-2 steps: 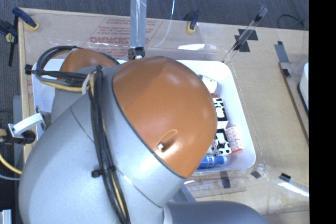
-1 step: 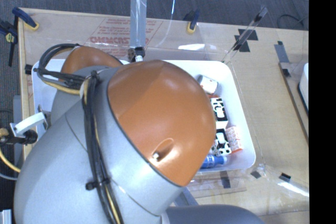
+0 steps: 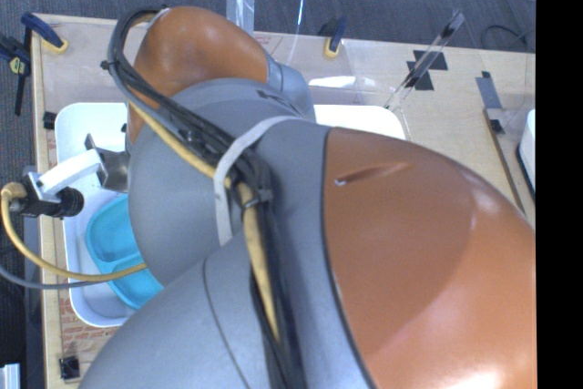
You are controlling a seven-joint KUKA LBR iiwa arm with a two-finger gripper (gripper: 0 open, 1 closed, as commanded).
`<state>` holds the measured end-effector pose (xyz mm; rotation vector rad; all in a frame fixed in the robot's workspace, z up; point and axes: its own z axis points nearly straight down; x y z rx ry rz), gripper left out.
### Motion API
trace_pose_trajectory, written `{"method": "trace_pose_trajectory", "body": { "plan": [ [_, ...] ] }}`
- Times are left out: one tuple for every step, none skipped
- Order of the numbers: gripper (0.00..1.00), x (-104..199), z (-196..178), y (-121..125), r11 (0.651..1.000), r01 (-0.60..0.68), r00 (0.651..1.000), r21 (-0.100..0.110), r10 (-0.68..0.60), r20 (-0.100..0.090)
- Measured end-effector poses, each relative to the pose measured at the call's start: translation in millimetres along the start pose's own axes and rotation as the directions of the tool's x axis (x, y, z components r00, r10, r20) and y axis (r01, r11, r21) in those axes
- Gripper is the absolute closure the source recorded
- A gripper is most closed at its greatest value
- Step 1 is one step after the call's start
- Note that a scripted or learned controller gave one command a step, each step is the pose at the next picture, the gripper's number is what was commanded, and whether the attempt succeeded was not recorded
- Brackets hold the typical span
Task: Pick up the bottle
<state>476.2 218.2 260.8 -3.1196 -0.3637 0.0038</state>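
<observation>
My arm (image 3: 301,223) reaches across from the right and hangs over the left bin (image 3: 73,127), presumably because the pick is staged there; its bulk covers most of both bins; the right bin (image 3: 360,116) shows as a strip of rim past my elbow. A blue object (image 3: 114,250) lies in the left bin, half under me; whether it is the bottle I cannot tell. Gripper state: cannot tell. Cables (image 3: 182,127) strapped along the arm, to keep clear of the bins.
</observation>
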Motion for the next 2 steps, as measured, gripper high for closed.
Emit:
{"method": "trace_pose_trajectory", "body": {
  "plan": [
    [0.0,0.0,-0.1,0.2,1.0,0.0,1.0,-0.001,0.0,-0.001],
    [0.0,36.6,61.0,9.4,1.0,-0.025,1.0,-0.001,0.025,0.005]
  ]
}}
